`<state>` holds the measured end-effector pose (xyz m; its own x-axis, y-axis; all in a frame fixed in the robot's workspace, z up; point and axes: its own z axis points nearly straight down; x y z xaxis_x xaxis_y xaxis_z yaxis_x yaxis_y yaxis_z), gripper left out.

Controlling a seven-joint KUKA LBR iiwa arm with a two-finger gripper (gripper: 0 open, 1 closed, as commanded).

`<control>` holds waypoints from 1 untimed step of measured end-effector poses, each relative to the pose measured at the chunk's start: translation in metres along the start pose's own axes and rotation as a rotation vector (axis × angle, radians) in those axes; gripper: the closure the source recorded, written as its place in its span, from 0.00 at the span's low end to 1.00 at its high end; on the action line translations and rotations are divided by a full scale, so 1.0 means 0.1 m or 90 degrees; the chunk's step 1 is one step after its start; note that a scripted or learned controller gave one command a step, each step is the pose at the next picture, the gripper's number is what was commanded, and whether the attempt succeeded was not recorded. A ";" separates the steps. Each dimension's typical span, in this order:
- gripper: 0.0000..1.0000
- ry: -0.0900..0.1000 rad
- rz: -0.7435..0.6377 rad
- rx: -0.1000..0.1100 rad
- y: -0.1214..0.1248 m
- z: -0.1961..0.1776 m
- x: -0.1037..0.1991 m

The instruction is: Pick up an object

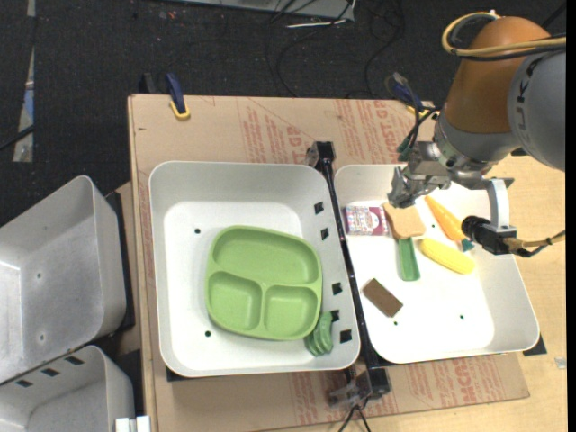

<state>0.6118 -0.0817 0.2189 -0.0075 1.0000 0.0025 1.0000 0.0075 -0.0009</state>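
Pincer (407,193) low over right bin's (504,322) far-left part, just beside tan block (406,222) and purple packet (364,219); grip state: cannot tell. Risk: crowded items, carrot (442,215) and banana (445,255) near, could get nudged or mis-grabbed.

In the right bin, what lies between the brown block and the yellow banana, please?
In the camera view, a green cucumber-shaped toy lies between the brown block and the yellow banana, on the right bin's white floor.

Claw (407,190) fingertips indistinct; arm (513,79) cropped rightward.
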 end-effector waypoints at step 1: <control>1.00 0.000 0.000 0.000 -0.18 -0.10 0.56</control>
<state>0.5930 -0.0255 0.2287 -0.0081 1.0000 0.0030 1.0000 0.0081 -0.0011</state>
